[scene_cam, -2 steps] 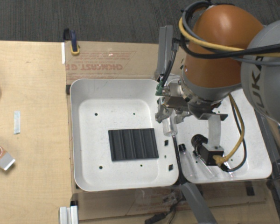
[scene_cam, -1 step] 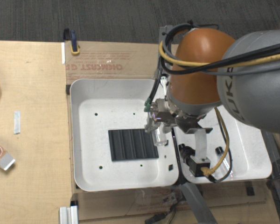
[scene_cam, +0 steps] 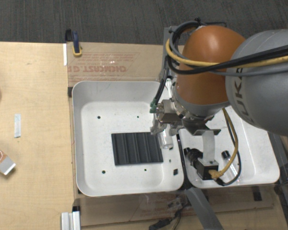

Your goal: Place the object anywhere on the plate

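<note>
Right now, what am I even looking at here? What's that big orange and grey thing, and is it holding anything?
You are looking down at a slant from one fixed camera above a bench. The big grey and orange shape is a robot arm reaching in from the right. At its tip is a gripper, a two-fingered hand, hanging over the left bin, one of two shallow white trays side by side. A dark ribbed plate lies in that bin. Whether the gripper holds anything cannot be made out from here.
</note>
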Controlling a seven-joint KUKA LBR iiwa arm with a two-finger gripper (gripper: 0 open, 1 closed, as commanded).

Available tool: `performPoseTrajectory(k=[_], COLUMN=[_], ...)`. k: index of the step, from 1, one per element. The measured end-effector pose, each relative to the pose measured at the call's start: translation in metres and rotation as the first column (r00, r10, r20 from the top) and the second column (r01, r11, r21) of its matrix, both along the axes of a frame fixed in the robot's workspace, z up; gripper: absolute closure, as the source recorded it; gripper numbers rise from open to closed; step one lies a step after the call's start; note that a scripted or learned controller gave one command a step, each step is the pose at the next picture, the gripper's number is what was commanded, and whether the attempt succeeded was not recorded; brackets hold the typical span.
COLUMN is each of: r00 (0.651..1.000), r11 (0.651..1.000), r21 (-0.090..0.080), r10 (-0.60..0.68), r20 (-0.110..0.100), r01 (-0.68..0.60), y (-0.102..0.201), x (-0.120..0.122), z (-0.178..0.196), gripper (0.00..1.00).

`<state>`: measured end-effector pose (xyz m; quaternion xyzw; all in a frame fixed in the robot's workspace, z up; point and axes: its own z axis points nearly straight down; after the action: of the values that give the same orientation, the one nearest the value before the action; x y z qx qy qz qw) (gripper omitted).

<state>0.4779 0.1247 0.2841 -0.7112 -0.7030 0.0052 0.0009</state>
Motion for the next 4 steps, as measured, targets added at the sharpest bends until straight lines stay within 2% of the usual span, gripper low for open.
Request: performPoseTrajectory(k=[1, 2, 3, 4], r00=[0.998, 0.998, 0.968, 0.968], r11=[0.998, 0.998, 0.968, 0.968], r21=[0.003, 0.003, 0.002, -0.003], r10=[0.062, 0.061, -0.250, -0.250], r20=[0.003, 0.004, 0.006, 0.002], r01=[-0.062, -0.061, 0.250, 0.250], y=[0.071, 0.071, 0.018, 0.017], x=[-0.001, -0.001, 0.030, 0.030], z=[-0.053, -0.053, -0.038, -0.031], gripper=[1.00, 0.00, 0.00, 1.00])
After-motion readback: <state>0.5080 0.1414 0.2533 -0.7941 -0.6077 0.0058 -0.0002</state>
